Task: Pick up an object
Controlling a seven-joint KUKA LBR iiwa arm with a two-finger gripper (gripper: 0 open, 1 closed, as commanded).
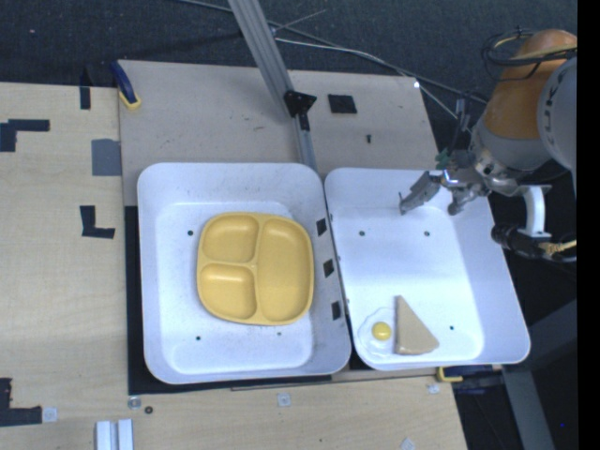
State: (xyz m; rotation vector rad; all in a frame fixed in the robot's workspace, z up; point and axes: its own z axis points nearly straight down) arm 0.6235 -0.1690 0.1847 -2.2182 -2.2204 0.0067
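Nearest you, well below the gripper (433, 193) in the right bin (487, 279), a tan wedge (412, 328) is lying flat at the near edge. Its long axis is running roughly near to far, the tip pointing away from you toward the gripper, the broad end sitting close to the near wall. Just left of it, a small yellow ball (381, 330) is resting, touching or nearly touching the wedge; you cannot tell which. Both are probably sitting there because the bin floor slopes toward its edge.

Farther left of the gripper, a yellow divided plate (255, 267) is lying face up in the left bin (155, 251), well apart.

At the far edge of the right bin, the gripper is hovering with fingers spread wide and nothing between them, well short of either object.
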